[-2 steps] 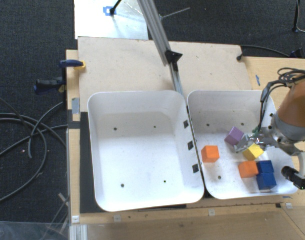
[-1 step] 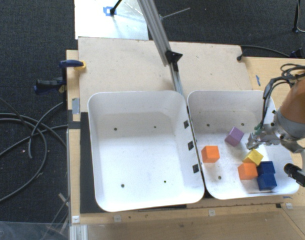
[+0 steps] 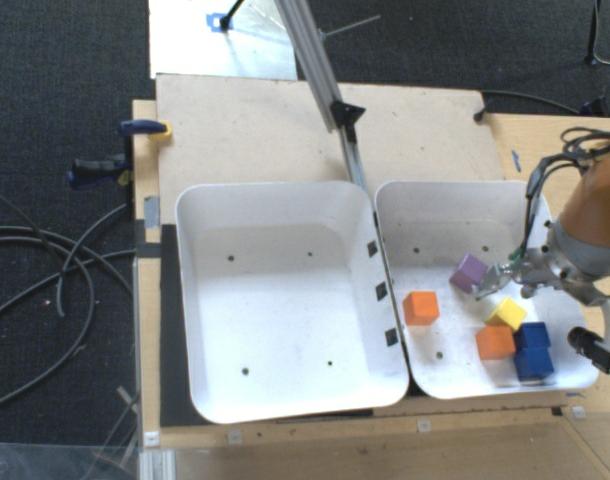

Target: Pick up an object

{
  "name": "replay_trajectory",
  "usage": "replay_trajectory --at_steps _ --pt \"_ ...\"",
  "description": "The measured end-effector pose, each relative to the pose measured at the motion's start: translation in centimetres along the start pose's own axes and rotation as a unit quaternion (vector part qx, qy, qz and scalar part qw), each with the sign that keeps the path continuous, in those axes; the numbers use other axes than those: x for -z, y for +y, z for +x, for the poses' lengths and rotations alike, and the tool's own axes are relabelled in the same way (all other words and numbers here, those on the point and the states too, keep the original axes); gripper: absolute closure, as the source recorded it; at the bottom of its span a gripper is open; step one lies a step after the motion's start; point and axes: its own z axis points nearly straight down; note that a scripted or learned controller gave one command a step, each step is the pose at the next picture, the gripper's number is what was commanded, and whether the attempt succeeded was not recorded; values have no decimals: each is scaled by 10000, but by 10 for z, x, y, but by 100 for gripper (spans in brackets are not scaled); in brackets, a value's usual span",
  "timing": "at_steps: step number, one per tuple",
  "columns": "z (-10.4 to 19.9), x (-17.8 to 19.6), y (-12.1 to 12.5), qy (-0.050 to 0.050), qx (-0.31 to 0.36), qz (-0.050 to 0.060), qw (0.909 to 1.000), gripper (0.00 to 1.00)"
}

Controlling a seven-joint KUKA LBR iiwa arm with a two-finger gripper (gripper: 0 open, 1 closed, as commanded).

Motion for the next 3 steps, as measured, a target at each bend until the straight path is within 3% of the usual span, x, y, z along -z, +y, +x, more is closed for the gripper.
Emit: replay_trajectory --at_steps 1,2,3 --pt "-15 -17 6 2 -19 9 10000 0" --pt "-2 -16 4 6 3 17 10000 0" --pt "8 -17 -14 8 -14 27 10000 0"
